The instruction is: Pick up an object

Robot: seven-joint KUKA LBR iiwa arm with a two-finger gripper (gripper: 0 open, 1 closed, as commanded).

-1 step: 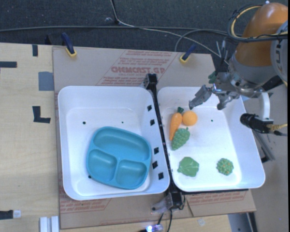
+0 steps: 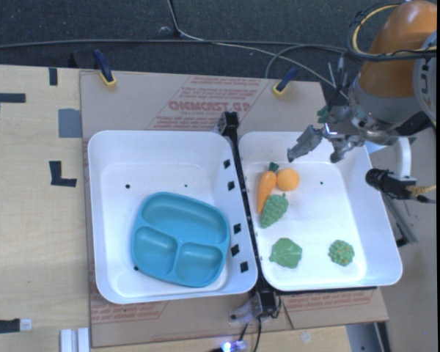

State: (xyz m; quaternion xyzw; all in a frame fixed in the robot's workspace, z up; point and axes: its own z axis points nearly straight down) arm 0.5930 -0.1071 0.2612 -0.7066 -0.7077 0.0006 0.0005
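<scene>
On the worktop (image 2: 29, 218), the right bin (image 2: 367, 218) holds a carrot (image 2: 266, 187) at frame centre-right, with the empty, spread-fingered end effector (image 2: 324, 147) poised above it, apparently ready to descend.

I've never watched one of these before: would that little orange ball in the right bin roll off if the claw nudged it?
Probably. The orange ball looks round and smooth, so a nudge would likely roll it. The carrot touching its left side might block it that way. It looks like a light plastic toy.

Wooden bench (image 2: 29, 218) bears cardboard sheet (image 2: 198, 101), two white bins (image 2: 103, 152) atop.
</scene>
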